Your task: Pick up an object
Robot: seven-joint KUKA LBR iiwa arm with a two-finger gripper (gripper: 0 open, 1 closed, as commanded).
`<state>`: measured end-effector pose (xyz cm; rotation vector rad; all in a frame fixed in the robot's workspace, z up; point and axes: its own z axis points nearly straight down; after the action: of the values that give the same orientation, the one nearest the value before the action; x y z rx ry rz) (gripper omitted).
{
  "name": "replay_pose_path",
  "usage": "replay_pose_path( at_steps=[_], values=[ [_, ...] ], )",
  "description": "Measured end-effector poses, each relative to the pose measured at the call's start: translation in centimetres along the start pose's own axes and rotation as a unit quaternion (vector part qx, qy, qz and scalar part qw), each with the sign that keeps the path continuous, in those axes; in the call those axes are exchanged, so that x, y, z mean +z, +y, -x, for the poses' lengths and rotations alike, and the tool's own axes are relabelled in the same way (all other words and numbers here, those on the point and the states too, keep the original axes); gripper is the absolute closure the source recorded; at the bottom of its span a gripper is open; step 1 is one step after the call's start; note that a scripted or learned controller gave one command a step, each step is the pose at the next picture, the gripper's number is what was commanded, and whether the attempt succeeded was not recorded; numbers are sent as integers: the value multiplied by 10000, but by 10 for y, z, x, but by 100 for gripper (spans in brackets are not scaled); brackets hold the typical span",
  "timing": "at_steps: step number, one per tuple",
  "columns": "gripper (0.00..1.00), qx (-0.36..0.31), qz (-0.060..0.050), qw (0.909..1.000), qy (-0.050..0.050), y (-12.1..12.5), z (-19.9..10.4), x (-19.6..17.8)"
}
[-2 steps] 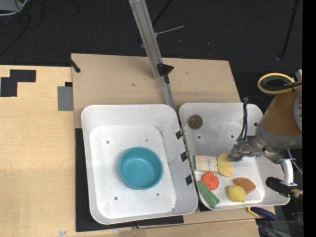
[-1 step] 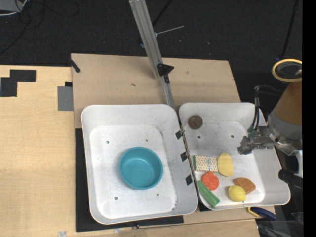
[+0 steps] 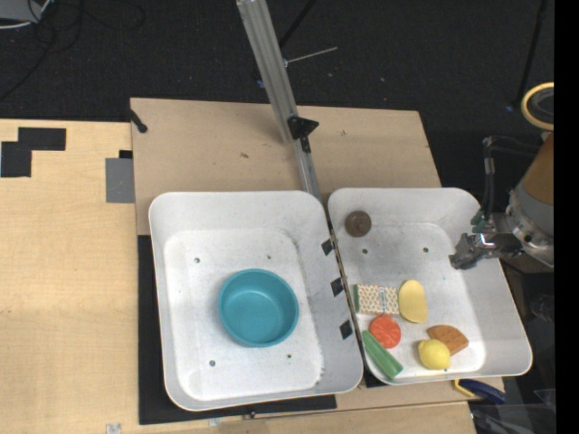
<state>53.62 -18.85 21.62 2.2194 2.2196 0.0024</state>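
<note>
In the right bin (image 3: 470, 208) I see a brown round disc (image 3: 358, 223) alone near the far left corner. Toward the near edge sit a patterned sponge-like block (image 3: 377, 298), a pale yellow pear-shaped piece (image 3: 413, 301), a red tomato (image 3: 385, 332), a green cucumber (image 3: 382, 354), a lemon (image 3: 434, 354) and a brown bread-like piece (image 3: 449, 337). A teal bowl (image 3: 259, 307) stands upright in the left bin (image 3: 181, 233).

One fixed camera looks down at a slant from above the front of the pale wooden bench (image 3: 72, 269) — far enough back to take in both shallow white plastic bins, left (image 3: 172, 233) and right (image 3: 488, 333), with dark floor beyond the bench's far edge.
</note>
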Motion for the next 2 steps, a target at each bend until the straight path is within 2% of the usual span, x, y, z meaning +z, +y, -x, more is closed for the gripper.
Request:
replay_pose_path(
  at_steps=[1,2],
  values=[
    [100,-20,-12,10000,8,10,-48,-12],
    [100,-15,-22,10000,9,19,-92,-5]
  ],
)
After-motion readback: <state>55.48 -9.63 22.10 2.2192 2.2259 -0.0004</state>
